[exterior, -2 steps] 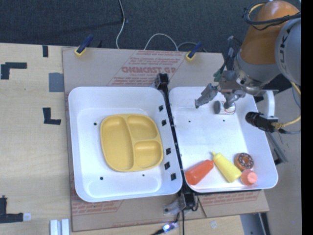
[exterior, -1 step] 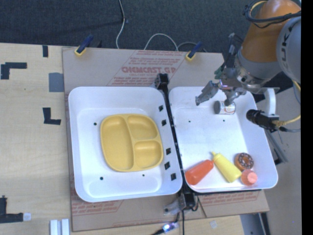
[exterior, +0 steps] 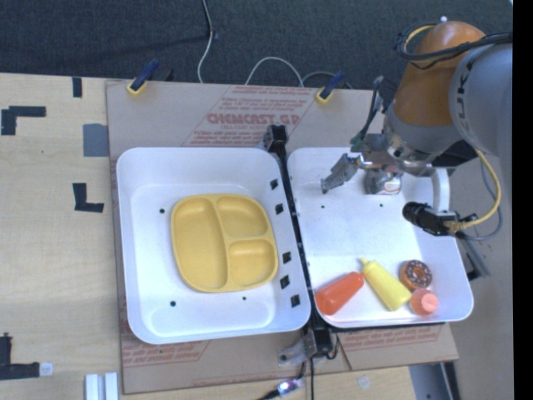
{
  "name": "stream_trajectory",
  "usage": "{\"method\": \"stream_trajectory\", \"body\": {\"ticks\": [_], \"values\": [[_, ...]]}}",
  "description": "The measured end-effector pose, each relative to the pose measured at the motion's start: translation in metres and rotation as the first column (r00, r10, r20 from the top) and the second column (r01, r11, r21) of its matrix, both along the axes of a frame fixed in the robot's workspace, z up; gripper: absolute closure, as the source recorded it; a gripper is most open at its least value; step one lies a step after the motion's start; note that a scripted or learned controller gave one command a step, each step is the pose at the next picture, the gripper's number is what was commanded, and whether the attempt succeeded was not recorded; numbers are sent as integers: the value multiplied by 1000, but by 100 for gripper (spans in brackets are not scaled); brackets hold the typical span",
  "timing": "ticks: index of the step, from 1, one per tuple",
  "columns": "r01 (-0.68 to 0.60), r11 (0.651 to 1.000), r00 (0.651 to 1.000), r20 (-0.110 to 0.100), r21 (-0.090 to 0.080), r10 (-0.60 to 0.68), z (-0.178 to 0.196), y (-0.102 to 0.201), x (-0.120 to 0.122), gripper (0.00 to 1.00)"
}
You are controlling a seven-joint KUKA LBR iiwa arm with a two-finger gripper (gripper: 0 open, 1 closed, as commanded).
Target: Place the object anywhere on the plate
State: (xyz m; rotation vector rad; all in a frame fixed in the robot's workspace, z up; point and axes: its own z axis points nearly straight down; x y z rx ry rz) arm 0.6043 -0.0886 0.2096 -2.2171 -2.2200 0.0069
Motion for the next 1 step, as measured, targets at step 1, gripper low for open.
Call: {"method": "stream_trajectory", "body": {"ticks": [1], "values": [[1, 1000, 1000, 0, 0, -1, -52, -5, -10, 0]]}}
